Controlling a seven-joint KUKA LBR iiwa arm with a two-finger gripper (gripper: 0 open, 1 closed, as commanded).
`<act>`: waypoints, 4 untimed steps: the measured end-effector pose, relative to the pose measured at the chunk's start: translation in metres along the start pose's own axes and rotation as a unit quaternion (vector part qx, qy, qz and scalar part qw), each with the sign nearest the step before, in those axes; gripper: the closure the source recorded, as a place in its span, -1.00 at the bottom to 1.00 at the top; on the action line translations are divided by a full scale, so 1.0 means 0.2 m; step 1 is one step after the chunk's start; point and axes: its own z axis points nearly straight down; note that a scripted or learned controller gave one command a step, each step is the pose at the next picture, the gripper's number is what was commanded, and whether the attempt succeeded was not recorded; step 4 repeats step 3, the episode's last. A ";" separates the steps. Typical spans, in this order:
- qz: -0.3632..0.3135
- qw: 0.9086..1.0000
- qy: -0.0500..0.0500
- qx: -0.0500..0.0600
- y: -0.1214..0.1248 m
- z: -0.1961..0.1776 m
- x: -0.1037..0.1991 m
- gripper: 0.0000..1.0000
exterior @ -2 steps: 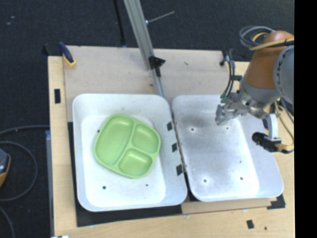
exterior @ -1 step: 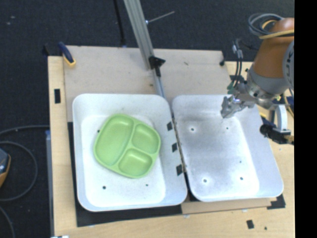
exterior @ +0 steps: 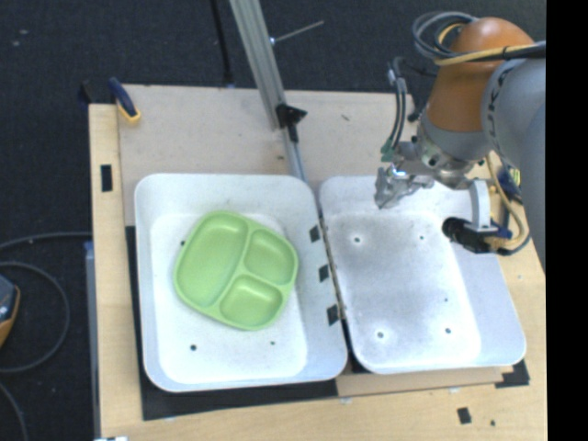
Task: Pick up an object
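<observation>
Robot arm poised over one bin while the only object, a green plate, lies in the other.

Nearest, a light green divided plate (exterior: 237, 269) lies flat in the left bin (exterior: 156, 356), untouched. Farther back, the claw (exterior: 393, 189) hangs over the far edge of the right bin (exterior: 478, 338); nothing is visibly between its fingers, and how far it is open cannot be told. Judged an approach step: the next move calls for crossing the divider to the plate.
</observation>
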 end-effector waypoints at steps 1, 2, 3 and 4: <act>0.000 1.000 0.000 0.000 0.02 -0.04 0.23 1.00; 0.000 1.000 0.000 0.000 0.13 -0.05 0.52 1.00; 0.000 1.000 0.000 0.001 0.17 -0.03 0.81 1.00; 0.000 1.000 0.000 0.001 0.17 -0.03 0.81 1.00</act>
